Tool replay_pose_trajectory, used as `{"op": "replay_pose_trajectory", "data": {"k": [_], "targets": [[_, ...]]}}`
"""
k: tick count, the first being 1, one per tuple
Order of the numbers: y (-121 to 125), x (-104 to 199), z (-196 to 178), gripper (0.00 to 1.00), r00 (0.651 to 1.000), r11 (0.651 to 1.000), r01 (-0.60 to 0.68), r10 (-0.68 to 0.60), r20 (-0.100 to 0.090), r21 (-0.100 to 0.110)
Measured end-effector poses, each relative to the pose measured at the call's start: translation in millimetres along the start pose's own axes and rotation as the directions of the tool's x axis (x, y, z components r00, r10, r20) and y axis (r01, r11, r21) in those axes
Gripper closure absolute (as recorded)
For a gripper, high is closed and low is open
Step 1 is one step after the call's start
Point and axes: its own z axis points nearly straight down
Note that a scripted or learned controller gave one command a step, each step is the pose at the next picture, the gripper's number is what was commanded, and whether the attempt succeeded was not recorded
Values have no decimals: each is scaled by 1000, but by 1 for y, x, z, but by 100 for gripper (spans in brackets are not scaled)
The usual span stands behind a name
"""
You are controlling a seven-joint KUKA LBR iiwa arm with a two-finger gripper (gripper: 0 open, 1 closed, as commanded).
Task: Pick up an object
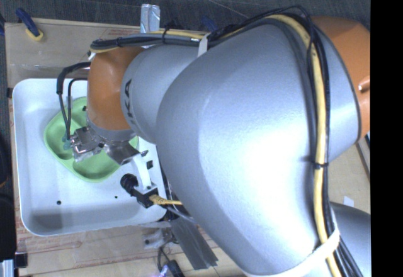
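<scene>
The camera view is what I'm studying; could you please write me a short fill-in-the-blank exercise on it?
1. The light ____ object lies in the white bin.
2. The band above the arm's wrist is ____.
3. The gripper is over the ____ object.

Missing words: green; orange; green
</scene>
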Motion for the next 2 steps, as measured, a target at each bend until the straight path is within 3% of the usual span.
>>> {"op": "replay_pose_trajectory", "data": {"k": [1,2], "targets": [[84,-21,-29,100,977,977,-214,214,-2,-7],[124,-13,-41,100,919,919,-393,393,-3,-7]]}}
